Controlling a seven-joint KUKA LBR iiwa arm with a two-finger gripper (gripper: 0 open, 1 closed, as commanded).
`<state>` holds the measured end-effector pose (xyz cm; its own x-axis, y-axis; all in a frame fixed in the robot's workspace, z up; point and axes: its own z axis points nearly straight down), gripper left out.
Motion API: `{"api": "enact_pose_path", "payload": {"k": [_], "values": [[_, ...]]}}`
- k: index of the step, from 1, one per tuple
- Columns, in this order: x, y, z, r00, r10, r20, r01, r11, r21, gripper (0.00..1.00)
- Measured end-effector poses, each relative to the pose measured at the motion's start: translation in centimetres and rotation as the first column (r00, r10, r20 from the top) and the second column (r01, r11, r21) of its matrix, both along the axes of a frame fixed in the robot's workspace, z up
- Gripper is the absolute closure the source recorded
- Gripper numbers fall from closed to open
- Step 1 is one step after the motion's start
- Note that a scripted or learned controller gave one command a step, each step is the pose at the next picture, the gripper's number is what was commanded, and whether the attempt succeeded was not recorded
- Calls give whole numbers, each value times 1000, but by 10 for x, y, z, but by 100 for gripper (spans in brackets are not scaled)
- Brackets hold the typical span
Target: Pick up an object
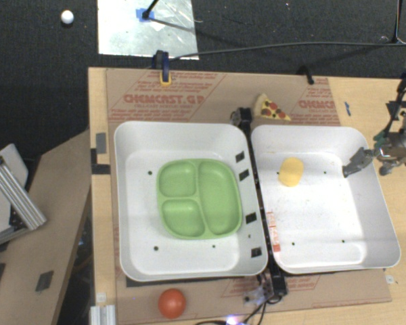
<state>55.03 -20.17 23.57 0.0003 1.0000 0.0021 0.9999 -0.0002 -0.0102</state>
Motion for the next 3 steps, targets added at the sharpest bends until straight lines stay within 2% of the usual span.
{"api": "enact_pose_path", "payload": {"k": [1,3], "values": [[3,1,7,1000,4,12,-4,1000,-3,0],[-11,7,-83,1000,2,9,-2,1000,-1,0]]}}
